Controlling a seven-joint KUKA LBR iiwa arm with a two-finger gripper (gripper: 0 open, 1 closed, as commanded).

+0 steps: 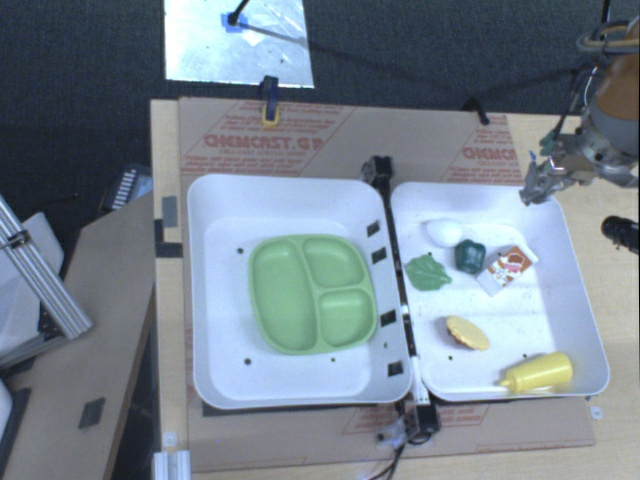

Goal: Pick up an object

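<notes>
Toys sit in the right bin (585, 308) below and to the left of our gripper (538, 190), which holds nothing we can see, so we should drop slowly over the white egg (443, 232), the closest one.

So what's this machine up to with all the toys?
A robot arm's gripper hangs over the far right corner of the right bin, holding nothing. Below it lie a white egg, a green leaf, a small carton and a yellow bottle. The left bin holds a green tray.
</notes>
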